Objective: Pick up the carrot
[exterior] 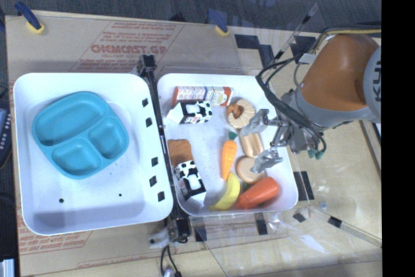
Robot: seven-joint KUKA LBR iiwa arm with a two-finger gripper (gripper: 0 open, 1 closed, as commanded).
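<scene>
While the carrot (228,157) lies untouched mid-bin between the banana (228,194) and a bread slice (252,144), the gripper (266,138) hovers just right, fingers spread and empty, so the approach step needs a short leftward shift and descent

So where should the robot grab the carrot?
Probably around the carrot's fat middle, coming straight down from above. It lies flat, green tip up-frame, with the banana at its lower end and a tan block close on its right, so the fingers should straddle its width carefully.
</scene>
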